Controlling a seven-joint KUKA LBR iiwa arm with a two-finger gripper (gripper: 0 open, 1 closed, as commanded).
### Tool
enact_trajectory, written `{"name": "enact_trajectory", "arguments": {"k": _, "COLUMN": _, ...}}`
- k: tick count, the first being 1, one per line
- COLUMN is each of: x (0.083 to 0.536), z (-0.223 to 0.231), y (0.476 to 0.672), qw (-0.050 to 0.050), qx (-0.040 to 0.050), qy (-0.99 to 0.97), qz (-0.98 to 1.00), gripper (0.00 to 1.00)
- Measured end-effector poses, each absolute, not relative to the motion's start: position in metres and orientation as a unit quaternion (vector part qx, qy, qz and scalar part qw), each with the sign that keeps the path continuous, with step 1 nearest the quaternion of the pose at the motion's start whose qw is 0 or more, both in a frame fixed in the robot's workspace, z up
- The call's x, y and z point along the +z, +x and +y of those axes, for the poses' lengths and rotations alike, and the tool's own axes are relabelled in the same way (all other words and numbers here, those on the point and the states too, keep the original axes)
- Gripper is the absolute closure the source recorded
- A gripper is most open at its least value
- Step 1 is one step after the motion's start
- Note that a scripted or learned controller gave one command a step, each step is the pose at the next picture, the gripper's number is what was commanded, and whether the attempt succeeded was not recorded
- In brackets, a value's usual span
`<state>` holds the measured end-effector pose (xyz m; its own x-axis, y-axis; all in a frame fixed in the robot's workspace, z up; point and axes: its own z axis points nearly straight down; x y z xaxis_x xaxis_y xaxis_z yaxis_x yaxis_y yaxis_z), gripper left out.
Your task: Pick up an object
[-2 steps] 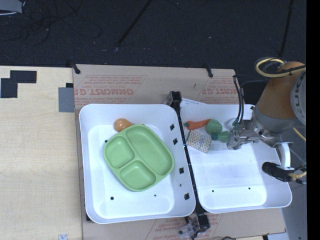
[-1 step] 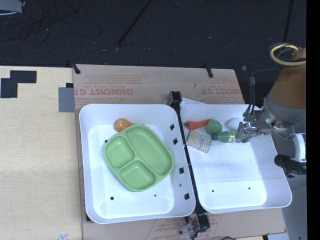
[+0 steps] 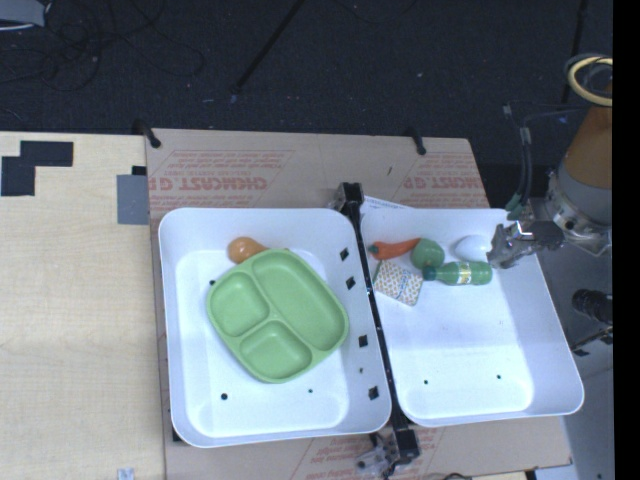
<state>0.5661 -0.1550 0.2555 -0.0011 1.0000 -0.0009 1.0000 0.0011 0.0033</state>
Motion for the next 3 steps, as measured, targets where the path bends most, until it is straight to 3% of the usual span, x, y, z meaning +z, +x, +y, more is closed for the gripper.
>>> {"name": "enact_trajectory", "arguments": {"k": 2, "x": 0.229, "z": -0.058, "y": 0.560, "qw": -0.002, "qx": -0.0008, "qy": 0.706, "qz": 0.708, "gripper": 1.00}}
{"name": "enact_trajectory", "arguments": {"k": 3, "x": 0.238, "z": -0.001, "y": 0.559, "qw": -0.001, "qx": -0.0001, "qy": 0.705, "qz": 0.709, "gripper": 1.00}}
